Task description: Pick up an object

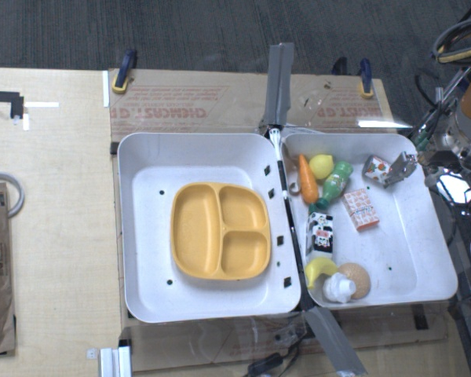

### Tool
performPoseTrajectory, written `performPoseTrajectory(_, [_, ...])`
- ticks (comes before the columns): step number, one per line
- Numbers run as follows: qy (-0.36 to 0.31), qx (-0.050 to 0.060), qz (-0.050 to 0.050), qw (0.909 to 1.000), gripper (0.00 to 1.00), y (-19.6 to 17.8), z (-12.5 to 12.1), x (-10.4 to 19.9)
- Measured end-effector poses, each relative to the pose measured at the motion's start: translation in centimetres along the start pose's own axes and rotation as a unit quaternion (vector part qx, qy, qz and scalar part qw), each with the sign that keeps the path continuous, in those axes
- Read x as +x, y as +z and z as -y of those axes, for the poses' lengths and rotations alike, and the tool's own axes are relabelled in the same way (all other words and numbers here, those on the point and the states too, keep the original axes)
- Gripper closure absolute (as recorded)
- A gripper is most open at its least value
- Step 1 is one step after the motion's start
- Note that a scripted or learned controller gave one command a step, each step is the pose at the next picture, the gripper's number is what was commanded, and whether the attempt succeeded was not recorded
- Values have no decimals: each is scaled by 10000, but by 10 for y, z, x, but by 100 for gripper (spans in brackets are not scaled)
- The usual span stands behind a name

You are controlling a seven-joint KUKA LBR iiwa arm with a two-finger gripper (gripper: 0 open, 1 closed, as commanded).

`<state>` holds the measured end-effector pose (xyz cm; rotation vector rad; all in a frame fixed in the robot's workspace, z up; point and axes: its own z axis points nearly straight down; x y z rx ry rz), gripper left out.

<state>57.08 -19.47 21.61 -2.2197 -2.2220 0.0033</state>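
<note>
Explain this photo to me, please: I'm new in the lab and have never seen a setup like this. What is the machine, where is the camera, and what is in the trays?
The photo comes from one fixed camera above the bench, looking down at a slant. Two shallow white bins sit side by side. The left bin holds a yellow divided plate with three compartments.

The right bin holds small toy groceries: an orange carrot, a yellow lemon, a green bottle, a small red and white box, a black and white carton, a shiny silver packet, and near the front corner a yellow piece beside a tan and white item.

The machine is a robot arm that reaches in from the right edge of the photo. Its job is to pick up one object. I cannot make out its gripping end, so I cannot say whether it holds anything.
</note>
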Motion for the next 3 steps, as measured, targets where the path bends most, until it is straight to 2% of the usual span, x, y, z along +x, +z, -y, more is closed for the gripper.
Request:
performPoseTrajectory(1, [14,-11,2,10000,0,124,2,19])
performPoseTrajectory(2, [29,-8,5,10000,100,115,2,17])
performPoseTrajectory(3, [-370,-4,2,9993,100,-2,28,90])
